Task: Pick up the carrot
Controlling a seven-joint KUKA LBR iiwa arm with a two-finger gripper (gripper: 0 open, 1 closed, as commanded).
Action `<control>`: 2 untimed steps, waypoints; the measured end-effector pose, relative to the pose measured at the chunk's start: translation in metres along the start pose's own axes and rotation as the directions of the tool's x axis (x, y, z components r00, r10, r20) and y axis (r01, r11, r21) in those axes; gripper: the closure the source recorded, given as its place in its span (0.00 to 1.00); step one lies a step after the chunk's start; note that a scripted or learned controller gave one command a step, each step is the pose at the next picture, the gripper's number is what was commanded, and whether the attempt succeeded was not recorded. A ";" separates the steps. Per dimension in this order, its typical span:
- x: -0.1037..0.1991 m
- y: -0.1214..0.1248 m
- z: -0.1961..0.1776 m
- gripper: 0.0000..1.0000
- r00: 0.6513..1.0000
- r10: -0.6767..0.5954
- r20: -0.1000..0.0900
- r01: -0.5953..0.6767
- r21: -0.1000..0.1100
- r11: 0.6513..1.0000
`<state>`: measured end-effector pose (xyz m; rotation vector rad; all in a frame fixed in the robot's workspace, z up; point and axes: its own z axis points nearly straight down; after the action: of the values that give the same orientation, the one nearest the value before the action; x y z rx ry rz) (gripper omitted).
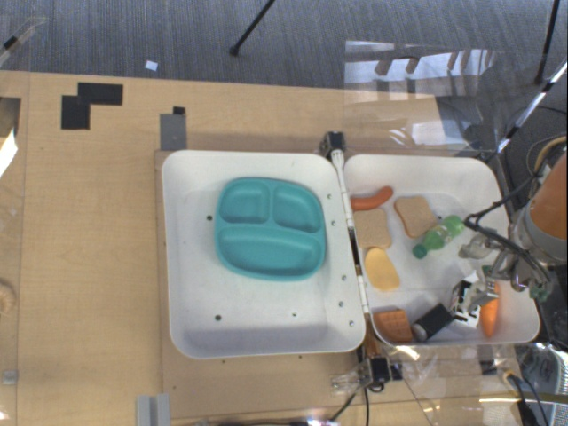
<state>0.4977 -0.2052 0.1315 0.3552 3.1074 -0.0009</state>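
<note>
Nearest the camera, the short orange carrot (pixel 489 318) lies in the near right corner of the right-hand shallow white bin (pixel 461 183), close to the bin's wall. The pincer (pixel 479 293) hangs right at the carrot's upper end. I cannot tell whether it is apart, together or clamped on the carrot, nor whether the two are touching or just beside each other.

In the same near strip, to the left, is a brown ridged biscuit-like piece (pixel 393 324). Further back lie a pale yellow oval slice (pixel 382 270), a small green plastic bottle (pixel 437 235), two tan bread-like slices (pixel 414 215) (pixel 373 229) and an orange-red sausage (pixel 371 199).

The step in hand looks like the grasp itself, with the pincer already down at the carrot. The next move calls for a sure close across the carrot's body and then a straight lift clear of the corner wall.

The grey arm with its orange band (pixel 543 211) reaches in from the right and bends down over the bin's right edge, wrist pointing into the near corner.

The left-hand white bin (pixel 191 238) holds a teal three-compartment plate (pixel 271 229), well apart from the action, and the pale wooden worktop (pixel 80 238) stretches beyond.
</note>
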 end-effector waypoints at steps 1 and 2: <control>-0.007 0.001 0.021 0.00 0.992 -0.127 -0.012 0.127 -0.004 0.992; -0.005 0.004 0.020 0.00 0.959 -0.282 0.015 0.282 -0.001 0.959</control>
<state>0.5041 -0.2024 0.1115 -0.0907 3.1116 -0.0020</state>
